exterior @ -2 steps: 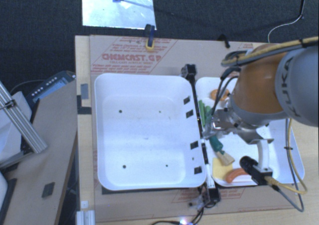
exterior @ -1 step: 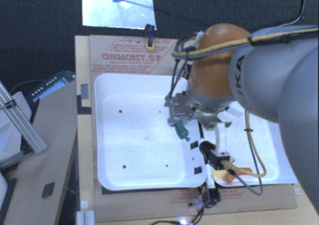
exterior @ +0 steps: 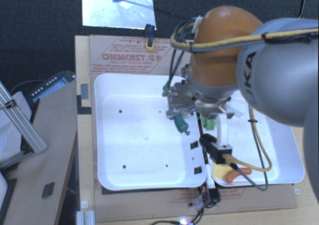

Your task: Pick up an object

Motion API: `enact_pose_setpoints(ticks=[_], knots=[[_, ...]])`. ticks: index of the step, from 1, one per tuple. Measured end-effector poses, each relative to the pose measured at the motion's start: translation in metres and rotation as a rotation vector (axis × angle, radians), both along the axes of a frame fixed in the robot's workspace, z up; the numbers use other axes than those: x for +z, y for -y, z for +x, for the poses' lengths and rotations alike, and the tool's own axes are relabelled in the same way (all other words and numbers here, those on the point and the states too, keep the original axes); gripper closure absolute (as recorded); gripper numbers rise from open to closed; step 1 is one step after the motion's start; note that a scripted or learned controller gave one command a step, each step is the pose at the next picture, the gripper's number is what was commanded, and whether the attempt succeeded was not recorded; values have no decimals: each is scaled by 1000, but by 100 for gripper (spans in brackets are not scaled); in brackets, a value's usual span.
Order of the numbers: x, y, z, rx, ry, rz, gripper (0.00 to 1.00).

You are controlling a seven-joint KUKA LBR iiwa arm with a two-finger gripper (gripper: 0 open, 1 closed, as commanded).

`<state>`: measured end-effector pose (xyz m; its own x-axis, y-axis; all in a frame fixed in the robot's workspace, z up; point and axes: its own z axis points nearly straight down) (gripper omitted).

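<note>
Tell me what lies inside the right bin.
In the right bin, an orange object lies near the front and something green sits farther back. The arm covers the rest.

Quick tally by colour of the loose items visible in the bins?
Green: 2, item by the divider, item under the arm
Orange: 1, item in the right bin
Yellow: 1, item beside the orange one
Total: 4; more may be hidden by the arm.
</note>
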<state>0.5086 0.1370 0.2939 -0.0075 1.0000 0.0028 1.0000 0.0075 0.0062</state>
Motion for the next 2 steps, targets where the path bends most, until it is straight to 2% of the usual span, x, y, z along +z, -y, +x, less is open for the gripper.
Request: enact_pose_setpoints(ticks=[1, 2], knots=[[-39, -13, -17, -2, -9, -3, 100], [6, -54, -22, 0, -2, 0, 100]])
